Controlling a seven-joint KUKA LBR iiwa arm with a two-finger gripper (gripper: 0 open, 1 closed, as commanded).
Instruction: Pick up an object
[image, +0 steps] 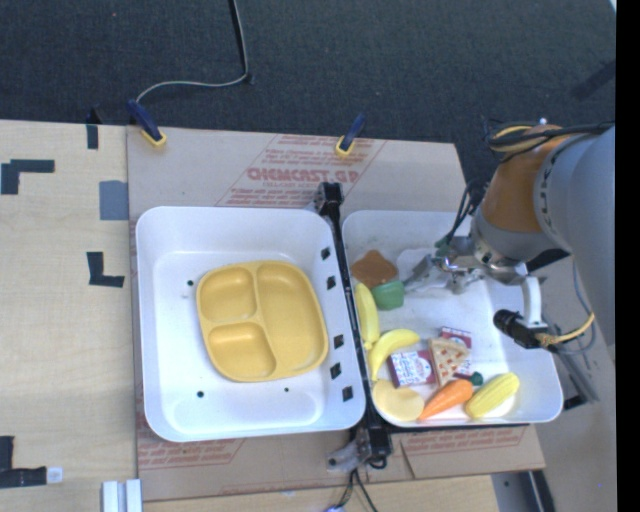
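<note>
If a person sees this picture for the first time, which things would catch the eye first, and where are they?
First, the yellow divided plate lying alone in the left bin. Next, the cluster of bright toy food in the right bin, with a banana, a carrot and a corn cob towards its near edge. Then the grey arm with its orange band, reaching in from the right, its gripper low over the right bin near a small green piece.

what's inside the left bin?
The left bin holds one yellow tray with three compartments, nothing in them, lying flat mid-bin. A few small dark marks dot the floor around it. Whatever lies beneath the tray is covered.
</note>
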